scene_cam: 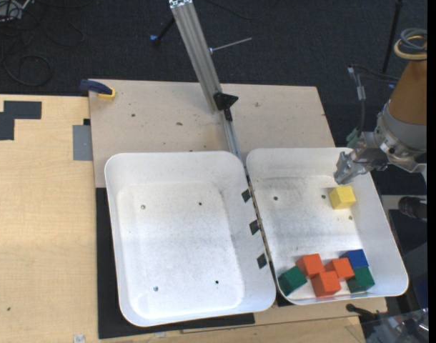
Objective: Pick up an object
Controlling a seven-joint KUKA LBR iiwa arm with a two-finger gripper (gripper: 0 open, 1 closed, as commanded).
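Over the right bin: gripper [346, 168] hangs just above the yellow cube [342, 197], at the bin's upper right.
Step in hand: approach — the cube rests on the bin floor, nothing shows between the fingers.
Gripper state: how far it is open I cannot tell; the tip is small and blurred.
Next move, by my judgement: a short straight descent so the fingers straddle the cube, then close and lift.
Cube's look: small, bright yellow, blocky, lying alone — well apart from the cluster [329, 272] of orange, green and blue blocks at the bin's near edge.
Risk: the right bin's [296, 166] wall is near the cube.
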